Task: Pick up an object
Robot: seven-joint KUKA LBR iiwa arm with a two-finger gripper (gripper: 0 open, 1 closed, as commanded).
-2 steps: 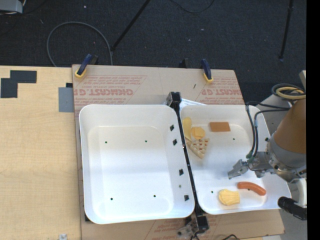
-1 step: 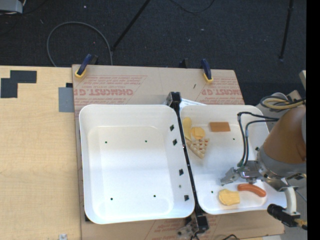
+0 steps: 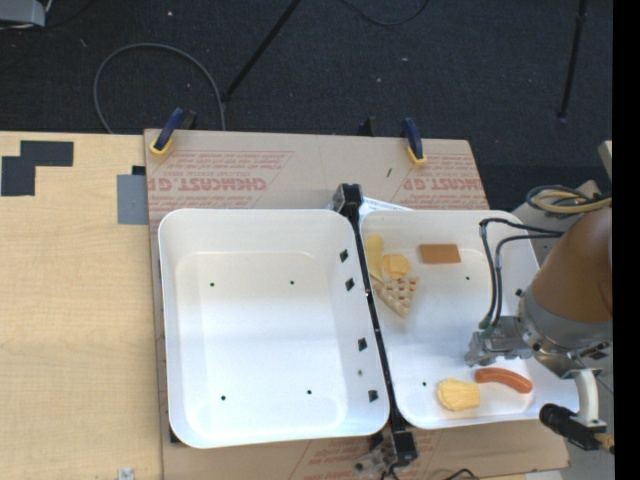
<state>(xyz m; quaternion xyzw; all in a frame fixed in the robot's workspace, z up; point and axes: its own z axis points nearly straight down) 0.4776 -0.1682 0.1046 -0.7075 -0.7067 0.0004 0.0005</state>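
Two white bins side by side on the table [image 3: 80, 298]. In the right bin [image 3: 470, 278]: a yellow lump [image 3: 459, 396] at 6 o'clock, a red sausage [image 3: 504, 379] just beside it at 5, both lying loose on the floor; a tan block [image 3: 439, 254] at 12; a waffle piece [image 3: 395, 293] and yellow slices [image 3: 388, 264] against the divider at 9 to 10. Grey arm [image 3: 575, 268] reaching in from 3 o'clock, jaws [image 3: 492, 348] low over the floor just above the sausage. Whether clenched or released, cannot tell. Left bin [image 3: 260, 328] bare white.
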